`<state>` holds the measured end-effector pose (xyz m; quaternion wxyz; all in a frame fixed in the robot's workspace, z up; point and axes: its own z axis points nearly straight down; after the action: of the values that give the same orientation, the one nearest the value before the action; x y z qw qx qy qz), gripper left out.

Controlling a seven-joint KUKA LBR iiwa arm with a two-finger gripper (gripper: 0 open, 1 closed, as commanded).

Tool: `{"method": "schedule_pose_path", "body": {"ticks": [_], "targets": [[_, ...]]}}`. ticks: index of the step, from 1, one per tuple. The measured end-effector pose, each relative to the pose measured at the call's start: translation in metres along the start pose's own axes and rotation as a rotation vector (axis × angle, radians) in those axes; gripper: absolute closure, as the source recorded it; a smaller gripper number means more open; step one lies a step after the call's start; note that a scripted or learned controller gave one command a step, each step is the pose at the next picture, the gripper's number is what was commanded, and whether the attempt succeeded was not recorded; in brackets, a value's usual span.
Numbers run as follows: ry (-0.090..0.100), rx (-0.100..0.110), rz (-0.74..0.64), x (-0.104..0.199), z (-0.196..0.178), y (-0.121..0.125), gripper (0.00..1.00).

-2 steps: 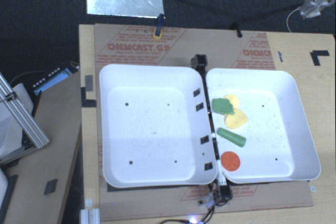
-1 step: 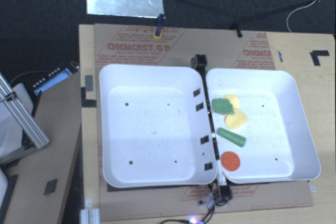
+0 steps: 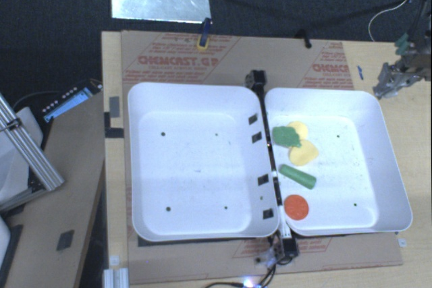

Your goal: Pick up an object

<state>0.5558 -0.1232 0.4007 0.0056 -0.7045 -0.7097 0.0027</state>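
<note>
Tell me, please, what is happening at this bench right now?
A robot arm is set to pick up an object from the bins, but nothing has been taken yet. Its claw hangs at the right edge of the view, outside the right bin. Along that bin's left side lie a green piece resting partly on a yellow piece, a second yellow piece, a green stick and a red disc. The left bin sits beside it.

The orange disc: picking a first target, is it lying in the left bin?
No, the orange disc lies in the right bin, near its front-left corner.
</note>
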Motion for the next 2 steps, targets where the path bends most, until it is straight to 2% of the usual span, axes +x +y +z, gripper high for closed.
{"method": "schedule_pose_path", "body": {"ticks": [1, 2], "targets": [[-0.008, -0.021, 0.005, -0.029, -0.050, 0.051, 1.00], [-0.010, -0.021, 0.008, -0.085, -0.086, 0.091, 1.00]]}}
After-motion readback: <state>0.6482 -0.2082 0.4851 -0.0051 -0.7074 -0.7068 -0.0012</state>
